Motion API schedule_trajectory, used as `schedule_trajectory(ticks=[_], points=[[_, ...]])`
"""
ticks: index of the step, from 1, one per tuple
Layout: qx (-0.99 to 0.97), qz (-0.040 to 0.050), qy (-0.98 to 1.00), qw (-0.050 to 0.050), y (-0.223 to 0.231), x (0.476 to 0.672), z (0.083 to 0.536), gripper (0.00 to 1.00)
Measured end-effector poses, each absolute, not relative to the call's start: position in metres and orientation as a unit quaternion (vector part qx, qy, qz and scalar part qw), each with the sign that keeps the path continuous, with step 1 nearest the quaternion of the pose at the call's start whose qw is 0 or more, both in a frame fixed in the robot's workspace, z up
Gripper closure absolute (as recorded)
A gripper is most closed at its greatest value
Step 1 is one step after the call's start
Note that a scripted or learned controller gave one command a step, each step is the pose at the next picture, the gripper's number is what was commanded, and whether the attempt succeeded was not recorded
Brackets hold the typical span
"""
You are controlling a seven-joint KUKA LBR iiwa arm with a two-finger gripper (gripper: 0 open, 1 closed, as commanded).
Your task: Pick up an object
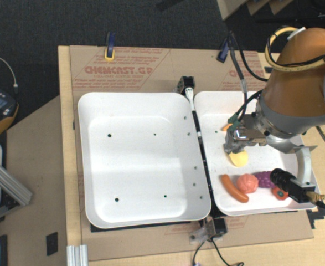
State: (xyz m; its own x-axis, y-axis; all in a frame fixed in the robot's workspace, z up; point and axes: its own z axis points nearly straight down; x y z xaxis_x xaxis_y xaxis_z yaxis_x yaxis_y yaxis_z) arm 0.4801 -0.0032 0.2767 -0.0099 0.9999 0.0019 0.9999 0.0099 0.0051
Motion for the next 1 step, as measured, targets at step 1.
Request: schedule_trajectory(ticks=[1], points=[[0.711, -0.0031, 0.704, -0.001, -0.0982, 0.4815, 0.2217, 1.0]])
